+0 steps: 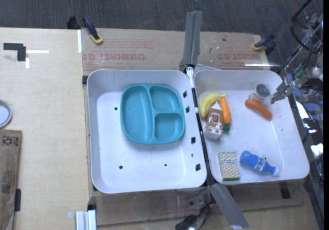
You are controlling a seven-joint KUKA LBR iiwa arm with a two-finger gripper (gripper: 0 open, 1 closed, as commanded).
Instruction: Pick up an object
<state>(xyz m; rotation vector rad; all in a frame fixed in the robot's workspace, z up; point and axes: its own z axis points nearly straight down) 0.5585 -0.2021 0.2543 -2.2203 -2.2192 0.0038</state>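
Camera view: two white bins side by side on desk (41,70). Left bin (103,136) carries a teal divided plate (152,114). Right bin (288,136) carries banana (209,102), small carton (215,124) with a carrot print, green box (229,166), blue bottle (258,163), carrot (258,109), grey cap (262,90).

Tool (281,93) at far right corner of right bin, low, just right of carrot's right end and near cap. Tool state: cannot tell, too small and blurred against the arm clutter. Nothing seen held.

Step, as judged: approach/pre-grasp, pick not yet done. Likely target carrot, nearest to tool. Carrot lies flat on bin floor, far right part, well apart from bottle and box. Long axis slanted: far-left end to near-right end, thicker end seemingly toward near-right; hard to tell tip from top.

Next move calls for: shift left and slightly near to centre over carrot, turn wrist so grip closes across the short axis, descend, close. Risk: round body may roll or slip; cap close by could get clipped.
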